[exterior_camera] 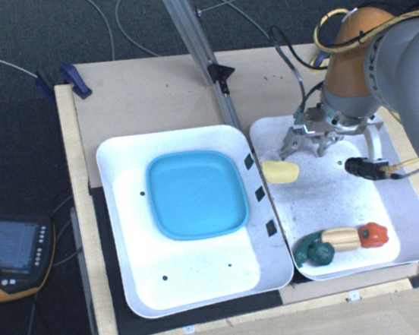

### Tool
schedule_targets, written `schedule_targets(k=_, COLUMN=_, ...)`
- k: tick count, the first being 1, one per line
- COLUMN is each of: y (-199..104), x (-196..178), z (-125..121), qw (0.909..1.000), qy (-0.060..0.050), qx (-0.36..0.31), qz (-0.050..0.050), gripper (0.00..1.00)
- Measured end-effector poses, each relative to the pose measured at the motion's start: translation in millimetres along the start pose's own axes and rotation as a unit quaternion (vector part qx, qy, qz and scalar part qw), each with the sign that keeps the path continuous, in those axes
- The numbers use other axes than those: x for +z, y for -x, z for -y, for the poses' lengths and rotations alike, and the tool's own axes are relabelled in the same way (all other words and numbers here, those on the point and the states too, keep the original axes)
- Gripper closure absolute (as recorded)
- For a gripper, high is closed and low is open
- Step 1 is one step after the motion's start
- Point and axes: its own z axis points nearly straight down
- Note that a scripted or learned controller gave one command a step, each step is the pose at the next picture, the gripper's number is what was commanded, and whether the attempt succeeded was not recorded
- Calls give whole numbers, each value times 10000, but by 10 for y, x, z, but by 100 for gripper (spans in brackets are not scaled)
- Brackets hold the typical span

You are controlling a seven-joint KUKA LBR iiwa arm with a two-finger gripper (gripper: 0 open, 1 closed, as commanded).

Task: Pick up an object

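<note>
Your arm (402, 61) runs off the right edge, so you see just its wrist end. The hand (314, 135) is too small and cluttered to read its grip. The arm covers the right bin's (328, 193) far right corner. The tabletop (146, 94) is cut off below.

The arm (412, 75) is a thick, smooth grey tube with a rounded, matte surface. Above the wrist sits a glossy orange band (352, 60), bulging like a dome and catching a pale highlight on top. A yellow cable (327, 30) loops over the orange part, with thin black cables (286, 53) trailing beside it. Below the band a grey metal flange carries the pincer (309, 140), a small silver assembly of angled metal links and struts with dark joints. A white bracket (375, 141) hangs beside it, ending in a black cylindrical part (364, 168) with a yellowish lead at its end.
</note>
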Motion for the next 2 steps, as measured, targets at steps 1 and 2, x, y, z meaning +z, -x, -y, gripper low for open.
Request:
schedule_targets(k=1, y=0, x=-138, z=-18, qw=10000, qy=32, qx=-2, qz=3, gripper=100)
schedule_targets(k=2, y=-77, x=-716, z=-80, qw=10000, qy=47, qx=-2, qz=6, gripper=100)
